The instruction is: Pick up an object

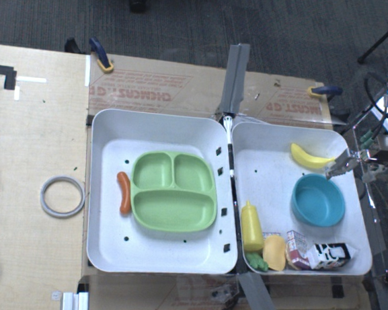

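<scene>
Start at your far left: a roll of tape lies on the worktop, well apart from the action. Next, the left bin holds a green divided plate, with an orange sausage-shaped toy just beside its left edge. Across the divider, the right bin is busier: a yellow bottle stands near the left wall, with something green and a pale orange piece at its foot. A small printed carton lies along the front. The blue bowl sits mid-bin, and the banana lies just behind it.

Now the claw: it hangs at the banana's right tip, above the bowl's far rim. Whether it is released or clenched, you cannot tell from this angle, and nothing is visibly held.

Your likely target is the banana. Watch out: the claw is at the very tip, so a grip there could slip off the curved end. Drift forward and it strikes the bowl's rim instead.
</scene>
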Tool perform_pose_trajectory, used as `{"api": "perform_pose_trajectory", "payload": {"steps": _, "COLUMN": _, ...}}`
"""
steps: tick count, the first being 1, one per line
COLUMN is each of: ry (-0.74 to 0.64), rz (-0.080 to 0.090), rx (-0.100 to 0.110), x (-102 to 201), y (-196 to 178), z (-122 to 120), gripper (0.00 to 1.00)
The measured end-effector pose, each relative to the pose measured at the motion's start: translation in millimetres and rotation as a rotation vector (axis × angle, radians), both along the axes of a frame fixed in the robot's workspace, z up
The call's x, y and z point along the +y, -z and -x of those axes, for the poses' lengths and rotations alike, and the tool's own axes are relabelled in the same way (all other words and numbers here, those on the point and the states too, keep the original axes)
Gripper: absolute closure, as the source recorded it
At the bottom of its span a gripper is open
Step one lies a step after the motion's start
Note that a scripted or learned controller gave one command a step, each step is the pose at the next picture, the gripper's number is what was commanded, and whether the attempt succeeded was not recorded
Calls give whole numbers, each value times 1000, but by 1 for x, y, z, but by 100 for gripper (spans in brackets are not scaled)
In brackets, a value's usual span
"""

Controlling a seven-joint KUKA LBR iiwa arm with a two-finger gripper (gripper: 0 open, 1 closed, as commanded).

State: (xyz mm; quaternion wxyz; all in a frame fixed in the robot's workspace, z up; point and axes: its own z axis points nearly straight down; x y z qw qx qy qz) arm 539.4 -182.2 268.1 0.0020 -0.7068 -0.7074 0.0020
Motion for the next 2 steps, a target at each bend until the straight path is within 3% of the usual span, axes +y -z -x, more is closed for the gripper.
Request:
{"api": "perform_pose_trajectory", "payload": {"steps": 1, "ry": 195, "rz": 1, "rx": -1, "x": 9, "y": 66, "z": -66, "gripper": 0}}
{"api": "perform_pose_trajectory", "payload": {"steps": 2, "ry": -49, "rz": 0, "rx": -1, "x": 13, "y": 64, "z": -39, "gripper": 0}}
